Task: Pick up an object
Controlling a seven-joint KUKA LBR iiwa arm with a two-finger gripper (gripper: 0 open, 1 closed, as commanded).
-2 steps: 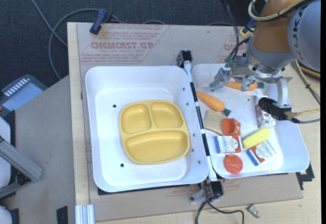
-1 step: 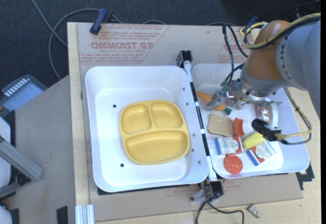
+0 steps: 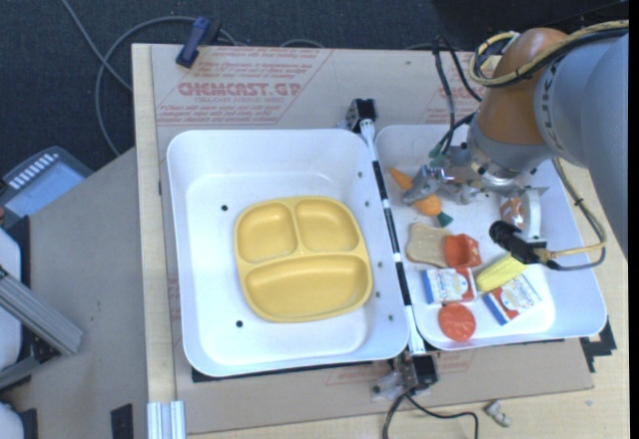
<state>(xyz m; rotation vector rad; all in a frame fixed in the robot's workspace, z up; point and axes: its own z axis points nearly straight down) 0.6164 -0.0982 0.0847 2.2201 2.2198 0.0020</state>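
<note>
Reaching in from the right of the frame, the arm (image 3: 574, 88) hangs over the upper half of the right bin (image 3: 589, 312), its gripper (image 3: 436, 180) low in that bin's upper left corner. The left bin (image 3: 190, 257), mid-frame, bears a yellow divided plate (image 3: 300, 257) and plays no part yet.

The move turns on what lies below the gripper in the picture: a slice of toast (image 3: 425, 245), a red lump (image 3: 461, 250), a yellow banana-like piece (image 3: 501, 272) lying on a slant, two small packets (image 3: 447, 284) and a red disc (image 3: 458, 321) — all toward the lower right. Closest is a small orange piece (image 3: 427, 205), just below the gripper, with another orange bit (image 3: 400, 177) to its left.

Whether the jaws are spread or pressed together I cannot tell — the wrist hides them. Nothing can be seen held.
</note>
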